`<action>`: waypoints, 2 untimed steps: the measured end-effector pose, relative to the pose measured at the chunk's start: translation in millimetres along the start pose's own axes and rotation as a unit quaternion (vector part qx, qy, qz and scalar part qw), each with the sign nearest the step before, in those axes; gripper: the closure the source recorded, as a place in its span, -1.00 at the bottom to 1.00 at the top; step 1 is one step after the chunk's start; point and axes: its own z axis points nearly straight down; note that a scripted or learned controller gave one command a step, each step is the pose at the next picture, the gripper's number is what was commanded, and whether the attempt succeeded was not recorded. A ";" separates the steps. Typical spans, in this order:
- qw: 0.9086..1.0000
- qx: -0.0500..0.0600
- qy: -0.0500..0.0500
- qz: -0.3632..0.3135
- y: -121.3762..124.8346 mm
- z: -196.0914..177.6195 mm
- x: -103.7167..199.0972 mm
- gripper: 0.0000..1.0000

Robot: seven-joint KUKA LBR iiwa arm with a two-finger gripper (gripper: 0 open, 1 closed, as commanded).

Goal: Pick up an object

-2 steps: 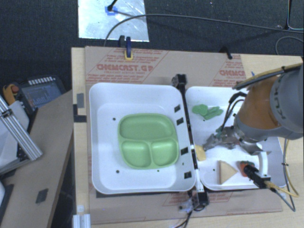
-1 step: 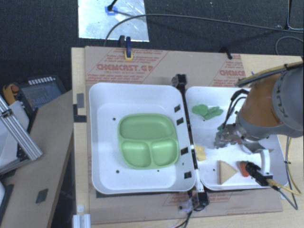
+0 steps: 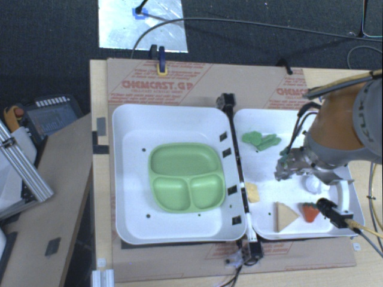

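The gripper hangs low over the right bin, under the orange band of the arm. Whether it is parted or closed cannot be told from this view, and nothing can be seen held in it.

Around the gripper inside the right bin lie several small things. A green leafy piece sits toward the bin's far side, above and left of the gripper. A small yellow block rests near the bin's left wall. A tan wedge lies near the front wall, with a red piece just beside it on the right. A pale round thing sits right of the gripper, partly hidden by the arm.

The left bin holds a green tray with three compartments.

Beyond both bins, the cardboard under them bears red printing that reads "CHEMCAST", with further letters too blurred to make out.
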 end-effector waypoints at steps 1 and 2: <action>1.000 -0.002 -0.001 0.000 1.0 -64.0 -2.7 1.00; 1.000 -0.002 0.000 0.000 -3.5 -110.2 -5.2 1.00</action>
